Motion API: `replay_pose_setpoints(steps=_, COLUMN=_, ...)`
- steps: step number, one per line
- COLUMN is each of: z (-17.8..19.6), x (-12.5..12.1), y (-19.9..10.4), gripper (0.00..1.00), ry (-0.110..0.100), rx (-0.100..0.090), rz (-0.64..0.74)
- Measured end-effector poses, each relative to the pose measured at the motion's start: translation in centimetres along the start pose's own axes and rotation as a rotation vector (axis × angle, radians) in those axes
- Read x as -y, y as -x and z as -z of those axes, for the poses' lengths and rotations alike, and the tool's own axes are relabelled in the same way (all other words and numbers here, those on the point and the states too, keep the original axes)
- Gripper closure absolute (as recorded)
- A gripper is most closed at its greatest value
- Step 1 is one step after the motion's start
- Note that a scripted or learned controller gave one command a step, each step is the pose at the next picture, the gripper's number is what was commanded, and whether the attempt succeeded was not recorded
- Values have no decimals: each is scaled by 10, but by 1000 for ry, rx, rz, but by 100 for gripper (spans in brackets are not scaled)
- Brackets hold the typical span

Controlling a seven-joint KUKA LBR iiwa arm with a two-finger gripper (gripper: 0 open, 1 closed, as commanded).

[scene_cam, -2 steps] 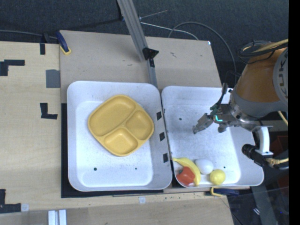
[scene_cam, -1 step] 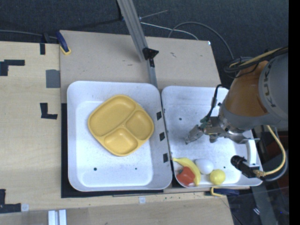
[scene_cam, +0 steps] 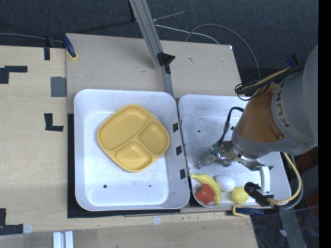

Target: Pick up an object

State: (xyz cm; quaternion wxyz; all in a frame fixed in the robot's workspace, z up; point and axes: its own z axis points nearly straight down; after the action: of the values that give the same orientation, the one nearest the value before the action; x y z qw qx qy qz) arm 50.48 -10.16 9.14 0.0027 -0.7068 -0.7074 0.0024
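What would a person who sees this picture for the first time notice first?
The eye goes first to the yellow divided plate, lying tilted in the left bin. Next comes the grey arm with its orange band, reaching from the right over the right bin. Along that bin's near edge lies a small cluster: a banana, a red fruit, a white egg-like object and a small yellow fruit.

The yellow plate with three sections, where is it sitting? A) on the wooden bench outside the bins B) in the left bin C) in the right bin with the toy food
B: the yellow plate lies alone in the left bin, while the banana, the white egg and the other small things sit in the right bin, near its front edge.
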Motion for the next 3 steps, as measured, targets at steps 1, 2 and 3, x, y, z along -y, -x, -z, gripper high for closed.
replay_pose_setpoints(steps=1, z=-2, x=0, y=0, gripper=0, ry=6, rx=0, rz=0)
replay_pose_setpoints(steps=2, z=8, x=0, y=-1, gripper=100, ry=5, rx=-1, rz=1)
replay_pose_setpoints(steps=3, z=63, x=-5, y=8, gripper=100, ry=10, rx=1, rz=0)
